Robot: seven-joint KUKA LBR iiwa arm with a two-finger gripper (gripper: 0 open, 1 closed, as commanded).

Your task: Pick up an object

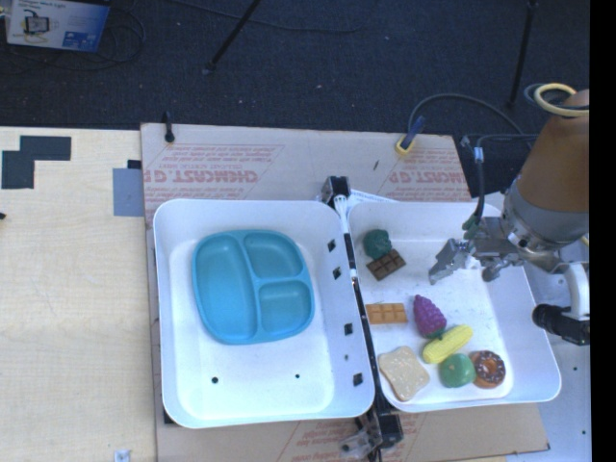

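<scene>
My gripper [471, 264] hangs over the upper right part of the right bin [525, 393], open with nothing between its fingers. In that bin lie a dark green piece [375, 242] and a brown chocolate bar [386, 265] at the upper left. An orange cracker [387, 313] and purple grapes [429, 314] sit mid-bin. A yellow corn cob [448, 343], a green fruit [456, 370], a donut [488, 368] and a bread slice [404, 372] crowd the front. The grapes are the nearest item, below and left of the gripper.
The left bin [173, 354] holds a blue divided plate [254, 285]. A raised divider with black clips [346, 287] separates the two bins. Cables [452, 114] run behind the right bin.
</scene>
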